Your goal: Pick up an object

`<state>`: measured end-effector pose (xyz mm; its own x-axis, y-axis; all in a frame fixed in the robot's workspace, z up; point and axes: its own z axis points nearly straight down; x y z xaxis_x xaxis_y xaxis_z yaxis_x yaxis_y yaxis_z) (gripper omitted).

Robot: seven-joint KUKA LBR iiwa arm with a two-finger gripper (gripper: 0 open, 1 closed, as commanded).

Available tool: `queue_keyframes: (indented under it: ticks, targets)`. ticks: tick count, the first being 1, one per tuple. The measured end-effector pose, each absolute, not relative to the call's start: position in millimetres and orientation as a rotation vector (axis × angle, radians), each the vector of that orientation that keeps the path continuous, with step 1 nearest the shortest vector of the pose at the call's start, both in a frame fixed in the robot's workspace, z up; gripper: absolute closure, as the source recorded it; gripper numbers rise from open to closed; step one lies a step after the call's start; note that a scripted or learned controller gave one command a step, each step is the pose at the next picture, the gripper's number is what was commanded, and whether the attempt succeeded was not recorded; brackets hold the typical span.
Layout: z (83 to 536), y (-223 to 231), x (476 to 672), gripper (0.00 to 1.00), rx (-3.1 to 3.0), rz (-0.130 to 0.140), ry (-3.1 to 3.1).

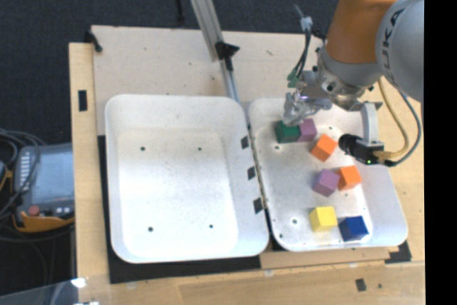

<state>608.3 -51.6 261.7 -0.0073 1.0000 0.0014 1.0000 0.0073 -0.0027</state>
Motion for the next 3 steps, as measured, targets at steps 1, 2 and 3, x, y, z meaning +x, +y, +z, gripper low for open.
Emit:
queue_keyframes:
  ticks: [1, 2, 3]
  targets:
    - [258, -9, 609.8, 1.0, -2.211, 0.004, -2.225]
    - [239, 44, 617.5, 1.0, -2.209, 0.007, -2.225]
    - [245, 89, 620.1, 1.0, -2.214, -0.002, -2.23]
